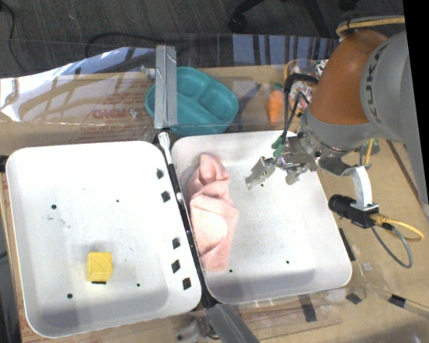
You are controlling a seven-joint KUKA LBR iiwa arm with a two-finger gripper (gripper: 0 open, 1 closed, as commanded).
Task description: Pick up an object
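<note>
The grey arm with its orange band comes in from three o'clock, and its two-finger metal gripper hangs over the right-hand shallow white plastic bin, a little above the bin's centre. Its fingers look parted, with nothing between them; they are small in the picture, so I say that with some caution.

The nearest thing to pick is the crumpled pink cloth, lying along the left wall of that same bin, from about ten o'clock down to eight o'clock of the bin's floor. It sits just beside the gripper, towards nine o'clock of it. A small yellow block rests in the left-hand white bin, near seven o'clock, well apart from the arm.

To my eye the step in hand is lining up over the cloth before going down. To do it well, I would aim for the raised fold at the cloth's upper end, not the flat lower part, and keep clear of the divider between the bins. Soft cloth slips easily, so the fingers should sink into the bunched part before closing, then lift straight up.
</note>
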